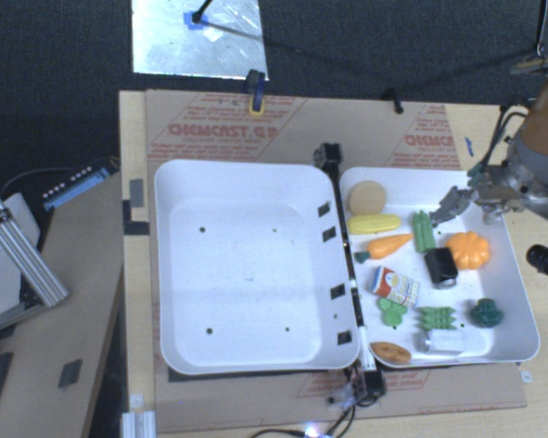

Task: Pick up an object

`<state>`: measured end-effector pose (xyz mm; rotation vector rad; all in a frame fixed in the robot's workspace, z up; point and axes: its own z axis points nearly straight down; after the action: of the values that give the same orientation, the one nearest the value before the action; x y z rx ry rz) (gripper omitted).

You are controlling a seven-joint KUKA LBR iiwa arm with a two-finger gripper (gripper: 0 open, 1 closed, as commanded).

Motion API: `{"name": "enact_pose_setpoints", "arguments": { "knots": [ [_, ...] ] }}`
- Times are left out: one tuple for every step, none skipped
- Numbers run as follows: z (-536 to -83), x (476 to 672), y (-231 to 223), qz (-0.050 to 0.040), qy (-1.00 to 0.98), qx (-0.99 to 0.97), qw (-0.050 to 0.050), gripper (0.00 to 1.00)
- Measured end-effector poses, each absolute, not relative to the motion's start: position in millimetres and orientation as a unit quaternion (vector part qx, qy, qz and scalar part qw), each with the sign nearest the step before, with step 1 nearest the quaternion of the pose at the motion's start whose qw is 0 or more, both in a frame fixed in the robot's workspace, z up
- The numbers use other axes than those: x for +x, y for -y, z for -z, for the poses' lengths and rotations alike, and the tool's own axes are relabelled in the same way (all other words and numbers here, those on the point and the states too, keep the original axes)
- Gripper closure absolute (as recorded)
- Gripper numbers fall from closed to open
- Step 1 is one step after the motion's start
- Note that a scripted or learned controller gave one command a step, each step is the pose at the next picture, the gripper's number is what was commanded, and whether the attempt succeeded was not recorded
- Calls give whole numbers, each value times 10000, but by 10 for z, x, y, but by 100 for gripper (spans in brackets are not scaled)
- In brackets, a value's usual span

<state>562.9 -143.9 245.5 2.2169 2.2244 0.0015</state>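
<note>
Plastic toy cucumber (424, 230) below gripper (450, 203) looks light, stiff, slick; pinch across its narrow middle; jaw state: cannot tell.

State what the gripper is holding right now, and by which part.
Nothing is seen held. The gripper hangs above the right bin, near the green vegetable, with nothing visible between its fingers.

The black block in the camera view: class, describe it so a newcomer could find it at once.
Start at the right-hand white bin, the one holding the toy food. Look near its middle, just left of the orange pumpkin and below the green pod. The black block is the only black item there, dark among bright food shapes.
</note>
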Motion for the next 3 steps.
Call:
{"name": "enact_pose_setpoints", "arguments": {
  "knots": [
    [-1581, 5215, 1073, 19, -7082, 7060, -47, 0],
    [-804, 5653, 898, -1, -7096, 7046, -4, 0],
    [-855, 6411, 890, 9, -7096, 7046, -3, 0]
  ]
}}
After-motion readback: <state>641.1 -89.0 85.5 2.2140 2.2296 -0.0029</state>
